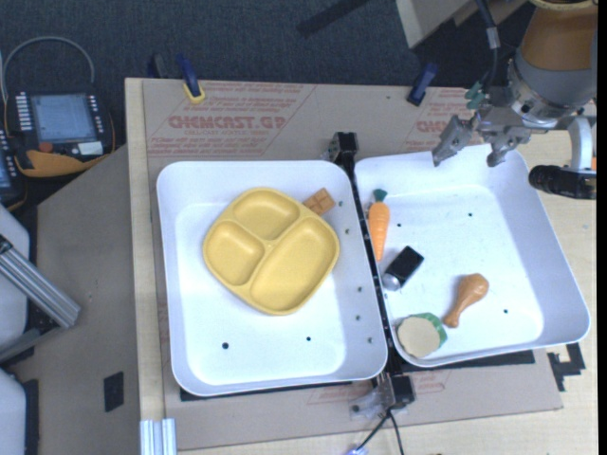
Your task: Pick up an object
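Drumstick [466, 298] lies well below the gripper [471, 152] (fingers spread).

We take this for a robotics lab. At ten o'clock a control pendant [59, 123] with a screen and a looped cable rests on dark carpet [237, 17]. The tabletop [285, 121] is a printed board held by clamps [193, 81] at twelve o'clock, carrying two white bins [190, 349] set side by side. At one o'clock the grey arm [560, 36] with its orange band reaches in. Aluminium framing [38, 287] runs at eight o'clock.
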